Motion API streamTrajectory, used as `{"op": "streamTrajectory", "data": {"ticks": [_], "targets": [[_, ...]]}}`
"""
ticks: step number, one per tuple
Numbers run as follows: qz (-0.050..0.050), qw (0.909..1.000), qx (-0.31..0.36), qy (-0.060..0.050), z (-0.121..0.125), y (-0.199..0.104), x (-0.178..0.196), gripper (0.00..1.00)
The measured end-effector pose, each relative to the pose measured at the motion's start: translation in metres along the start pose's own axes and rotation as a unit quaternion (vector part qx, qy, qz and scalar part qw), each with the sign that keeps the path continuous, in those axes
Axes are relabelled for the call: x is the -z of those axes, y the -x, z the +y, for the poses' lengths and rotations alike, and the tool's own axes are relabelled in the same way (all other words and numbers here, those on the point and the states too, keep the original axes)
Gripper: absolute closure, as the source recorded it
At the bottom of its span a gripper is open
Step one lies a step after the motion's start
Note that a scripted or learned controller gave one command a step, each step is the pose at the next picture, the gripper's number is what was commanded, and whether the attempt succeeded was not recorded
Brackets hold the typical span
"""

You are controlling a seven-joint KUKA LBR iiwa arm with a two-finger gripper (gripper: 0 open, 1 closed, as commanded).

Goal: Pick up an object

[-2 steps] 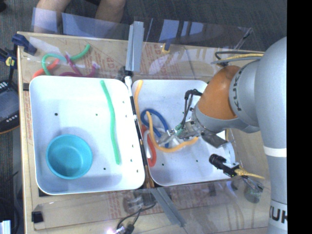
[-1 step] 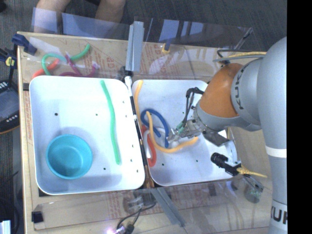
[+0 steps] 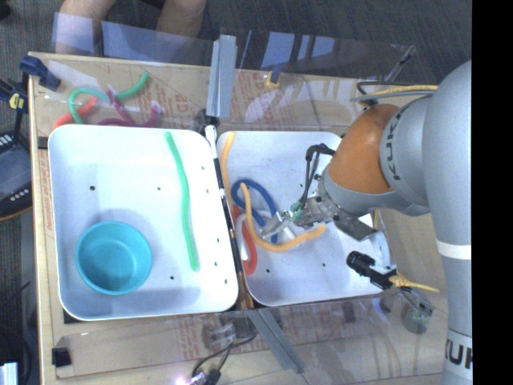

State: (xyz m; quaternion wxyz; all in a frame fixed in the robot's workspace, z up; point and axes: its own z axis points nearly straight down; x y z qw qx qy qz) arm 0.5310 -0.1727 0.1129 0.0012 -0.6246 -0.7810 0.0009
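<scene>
Overhead, the gripper (image 3: 282,224) sits low in the right bin (image 3: 321,291), its tips among a tangle of flexible cords; whether the fingers are parted or closed cannot be told. An orange cord (image 3: 276,245) loops directly beneath and beside the tips, a blue cord (image 3: 255,191) curves just to their left, and a red cord (image 3: 250,251) lies near the bin's left wall. The left bin (image 3: 104,159) holds a green cord (image 3: 184,203) and a blue bowl (image 3: 114,257).
</scene>
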Motion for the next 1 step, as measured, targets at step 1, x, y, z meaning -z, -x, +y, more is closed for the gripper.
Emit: {"op": "streamTrajectory", "data": {"ticks": [1], "targets": [[0.002, 0.9994, -0.034, 0.002, -0.0163, 0.0317, -0.0189, 0.00]]}}
